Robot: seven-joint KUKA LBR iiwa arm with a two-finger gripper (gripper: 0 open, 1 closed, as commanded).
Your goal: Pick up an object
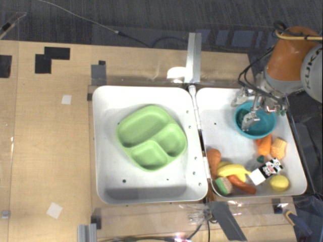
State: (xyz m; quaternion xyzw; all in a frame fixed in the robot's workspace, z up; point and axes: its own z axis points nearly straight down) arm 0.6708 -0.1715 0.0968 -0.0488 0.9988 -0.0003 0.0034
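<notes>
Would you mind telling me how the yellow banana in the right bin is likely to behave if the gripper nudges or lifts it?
The banana looks like a smooth plastic toy, so probably stiff, light and somewhat slippery. Its curved shape suggests it may pivot or roll rather than slide straight. It lies against the carrot and other toys, so a push would likely shift those too.

Arm (298,59) cut off by the right edge above its orange band. Tool (255,112) covers part of the teal bowl (256,126); finger state indiscernible. Small black-and-white object (271,167) too small to identify. Banana (233,171) overlaps the red piece (243,187) beneath. Desk (45,150) cropped at left and bottom edges.
</notes>
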